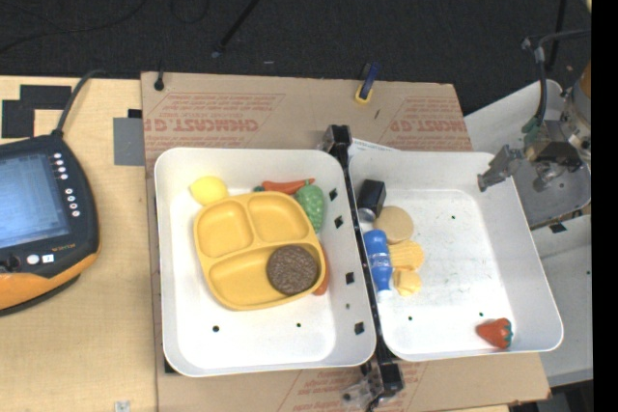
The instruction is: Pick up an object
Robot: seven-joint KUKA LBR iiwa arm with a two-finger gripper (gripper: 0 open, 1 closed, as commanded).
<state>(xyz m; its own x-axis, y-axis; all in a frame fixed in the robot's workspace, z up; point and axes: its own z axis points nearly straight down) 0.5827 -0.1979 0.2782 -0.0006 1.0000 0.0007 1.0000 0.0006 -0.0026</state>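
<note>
Left bin (183,323): divided tray (241,241) holding a round patty (293,268).
Right bin (521,275): bottle (377,258) along left wall; strawberry (495,333) in near-right corner.
Tool (536,159): above right bin's far-right edge.

A yellow divided tray (253,251) with a brown patty (293,269) lies in the left bin (251,347); the tool (536,159) hovers beside the right bin (463,343).

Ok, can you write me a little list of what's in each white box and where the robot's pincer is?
left bin: yellow divided tray with a brown round cookie in one section; yellow lemon, orange carrot and a green toy beside the tray
right bin: blue bottle, black block, tan round piece, yellow pieces, red strawberry near the front corner
pincer: above the right bin's far right edge, holding nothing
</note>
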